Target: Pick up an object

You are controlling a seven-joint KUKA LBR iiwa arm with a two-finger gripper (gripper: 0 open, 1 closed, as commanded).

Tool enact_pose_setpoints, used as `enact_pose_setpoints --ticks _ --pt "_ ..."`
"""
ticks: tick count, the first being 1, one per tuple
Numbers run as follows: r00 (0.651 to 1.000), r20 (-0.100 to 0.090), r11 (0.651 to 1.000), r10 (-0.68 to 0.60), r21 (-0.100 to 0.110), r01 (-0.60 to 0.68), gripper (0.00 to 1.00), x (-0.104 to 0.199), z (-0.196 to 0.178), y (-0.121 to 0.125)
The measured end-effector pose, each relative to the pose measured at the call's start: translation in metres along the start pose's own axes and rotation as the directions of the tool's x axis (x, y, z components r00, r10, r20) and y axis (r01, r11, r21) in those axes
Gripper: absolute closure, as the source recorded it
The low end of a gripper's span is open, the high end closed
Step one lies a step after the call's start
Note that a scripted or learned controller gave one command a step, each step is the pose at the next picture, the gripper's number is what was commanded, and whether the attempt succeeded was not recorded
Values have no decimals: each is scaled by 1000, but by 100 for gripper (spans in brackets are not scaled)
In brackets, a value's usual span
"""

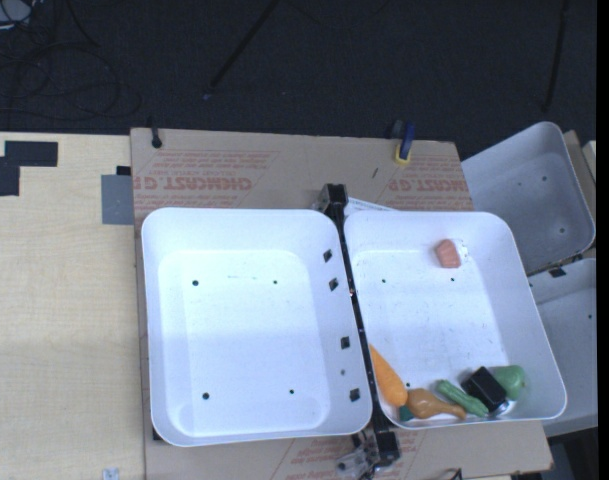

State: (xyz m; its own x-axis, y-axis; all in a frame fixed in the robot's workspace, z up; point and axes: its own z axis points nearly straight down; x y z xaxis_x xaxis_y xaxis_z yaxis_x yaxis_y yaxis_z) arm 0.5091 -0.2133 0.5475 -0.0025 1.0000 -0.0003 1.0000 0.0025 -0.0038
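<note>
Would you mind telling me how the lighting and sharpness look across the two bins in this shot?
In the camera view, the left bin is bright along its rim, its floor shaded slightly grey; the right bin is evenly lit, with no harsh glare; the pink object looks soft-edged, and the orange carrot-like piece and green items in the near corner blur together somewhat; the background above the bench is dark.

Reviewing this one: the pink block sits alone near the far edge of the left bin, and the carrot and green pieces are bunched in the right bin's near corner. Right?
One thing is off: the camera view shows the pink block in the right bin, not the left bin. It does sit alone near the far edge, and the carrot and green pieces are bunched in the right bin's near corner.
</note>
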Motion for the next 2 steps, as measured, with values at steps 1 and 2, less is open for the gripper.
enact_pose_setpoints --ticks 1,2 --pt "1000 -4 1000 -3 7 3 100 2 90 39" --pt "1000 -4 1000 3 8 -3 100 1 182 27"
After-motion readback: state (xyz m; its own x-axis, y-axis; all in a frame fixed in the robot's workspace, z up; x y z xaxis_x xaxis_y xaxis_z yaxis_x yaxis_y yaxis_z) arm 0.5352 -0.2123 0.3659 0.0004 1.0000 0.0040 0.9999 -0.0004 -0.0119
